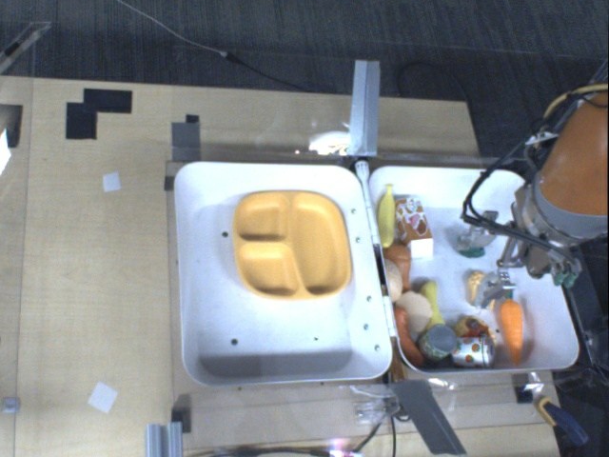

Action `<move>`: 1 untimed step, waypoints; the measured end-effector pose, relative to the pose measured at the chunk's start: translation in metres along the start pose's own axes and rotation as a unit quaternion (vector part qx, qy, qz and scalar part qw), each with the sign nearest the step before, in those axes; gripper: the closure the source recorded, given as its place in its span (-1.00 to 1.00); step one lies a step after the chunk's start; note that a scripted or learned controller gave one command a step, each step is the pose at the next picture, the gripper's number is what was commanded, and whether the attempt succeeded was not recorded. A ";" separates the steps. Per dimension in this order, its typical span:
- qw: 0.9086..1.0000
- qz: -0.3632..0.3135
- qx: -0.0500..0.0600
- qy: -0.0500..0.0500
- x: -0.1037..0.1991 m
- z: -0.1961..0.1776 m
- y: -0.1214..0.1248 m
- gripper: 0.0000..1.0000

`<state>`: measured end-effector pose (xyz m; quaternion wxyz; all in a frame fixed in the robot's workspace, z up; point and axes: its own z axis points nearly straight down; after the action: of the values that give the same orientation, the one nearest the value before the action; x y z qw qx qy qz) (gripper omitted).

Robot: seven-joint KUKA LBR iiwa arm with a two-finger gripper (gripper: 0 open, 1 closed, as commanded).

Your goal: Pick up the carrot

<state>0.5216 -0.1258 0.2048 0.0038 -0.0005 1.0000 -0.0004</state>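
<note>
The carrot (512, 330) is orange and lies nearly upright in the image, in the near right corner of the right bin (557, 355). My gripper (497, 284) hangs from the grey wrist under the orange band, just above and slightly left of the carrot's far end. I see nothing held in it. The arm's cables and wrist body hide part of the bin floor behind it.
Left of the carrot lie a printed can (472, 351), a dark round lid (438, 341), a pale egg-like item (414, 305), a banana (386, 215) and a snack box (412, 225). The left bin (205, 284) holds a yellow divided tray (290, 243).
</note>
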 end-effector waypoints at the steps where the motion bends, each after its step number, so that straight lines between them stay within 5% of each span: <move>1: 1.000 -0.025 0.003 -0.010 0.005 0.099 -0.046 -1.00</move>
<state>0.5173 -0.1721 0.1061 0.0134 -0.0253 0.9996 -0.0035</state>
